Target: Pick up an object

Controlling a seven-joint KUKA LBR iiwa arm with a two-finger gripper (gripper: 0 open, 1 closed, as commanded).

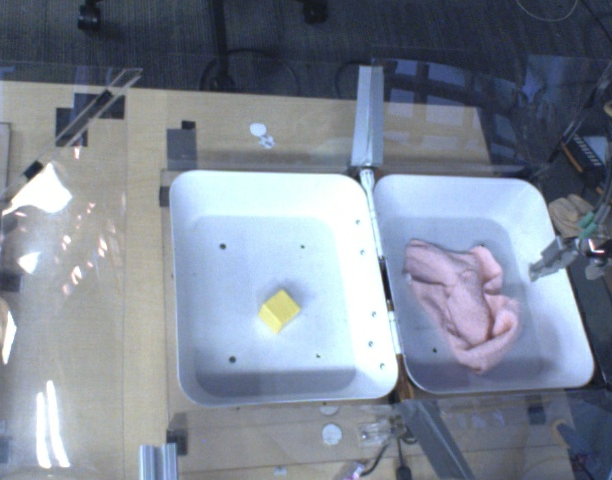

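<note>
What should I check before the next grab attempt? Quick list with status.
1. Targets in the bins: ok. A yellow block lies in the left bin, a crumpled pink cloth in the right bin.
2. Block free to grab: ok, it sits alone, away from the walls.
3. Cloth free to grab: ok, on the bin floor, away from the near wall.
4. Gripper position: not ok for a grab yet, it sits over the right bin's right rim, beside the cloth, not above it.
5. Anything held already: cannot tell, the fingers are too blurred.
</note>
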